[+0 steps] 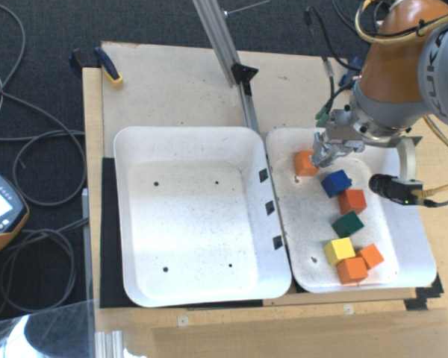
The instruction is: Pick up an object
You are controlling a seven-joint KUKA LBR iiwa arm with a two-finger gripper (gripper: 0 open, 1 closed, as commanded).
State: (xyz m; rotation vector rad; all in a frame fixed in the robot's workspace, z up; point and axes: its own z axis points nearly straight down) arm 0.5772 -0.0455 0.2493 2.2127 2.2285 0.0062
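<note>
Orange block (305, 164) just beside the arm's tool (325, 155), right bin (411, 263).

Seven blocks (342, 222), two white bins (134, 155)

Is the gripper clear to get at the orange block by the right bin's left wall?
Probably yes. The gripper hangs just right of that orange block, nothing lies on top of it, and the blue block sits apart, lower right. The bin wall nearby could crowd one finger.
</note>
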